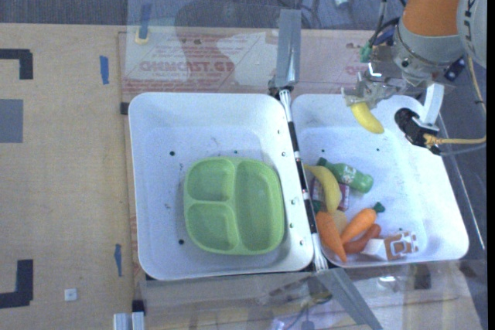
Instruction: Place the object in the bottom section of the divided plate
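Observation:
A green divided plate (233, 205) lies in the left bin (155, 127), with two small sections on its left side and one large section on its right. My gripper (363, 99) hangs over the back of the right bin (433, 189), near its far wall. A small yellow banana (366, 118) hangs between the fingers, tilted down to the right. The gripper is shut on it, well to the right of the plate and above bin level.
On the right bin's floor lie a second yellow banana (327, 185), a green bottle (349, 175), several orange carrots (348, 232) and a white and orange box (396, 246). A grey divider bar (288, 58) runs back between the bins.

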### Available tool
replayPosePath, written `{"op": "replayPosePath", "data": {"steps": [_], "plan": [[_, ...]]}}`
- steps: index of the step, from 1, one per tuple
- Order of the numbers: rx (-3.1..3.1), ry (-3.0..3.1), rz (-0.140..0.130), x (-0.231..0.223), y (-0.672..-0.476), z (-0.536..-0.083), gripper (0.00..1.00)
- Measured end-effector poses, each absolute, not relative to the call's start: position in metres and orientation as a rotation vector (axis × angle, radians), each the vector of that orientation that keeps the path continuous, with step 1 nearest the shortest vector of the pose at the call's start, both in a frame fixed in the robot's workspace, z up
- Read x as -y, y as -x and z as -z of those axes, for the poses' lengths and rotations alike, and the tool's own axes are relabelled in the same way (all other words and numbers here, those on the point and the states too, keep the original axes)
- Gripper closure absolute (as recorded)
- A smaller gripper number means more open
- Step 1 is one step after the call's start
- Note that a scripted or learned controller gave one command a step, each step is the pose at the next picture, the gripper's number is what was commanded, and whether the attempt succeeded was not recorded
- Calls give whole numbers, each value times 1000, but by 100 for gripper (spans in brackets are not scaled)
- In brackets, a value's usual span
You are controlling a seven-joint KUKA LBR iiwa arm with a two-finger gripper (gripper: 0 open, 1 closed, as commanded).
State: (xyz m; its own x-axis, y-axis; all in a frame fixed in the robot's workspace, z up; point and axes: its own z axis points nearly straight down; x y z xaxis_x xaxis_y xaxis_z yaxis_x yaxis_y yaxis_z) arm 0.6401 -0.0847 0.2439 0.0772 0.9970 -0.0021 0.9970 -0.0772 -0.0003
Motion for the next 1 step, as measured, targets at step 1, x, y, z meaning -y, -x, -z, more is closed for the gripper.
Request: {"op": "replayPosePath", "data": {"steps": [1], "plan": [[-2406, -2024, 1, 21, -614, -215, 100]]}}
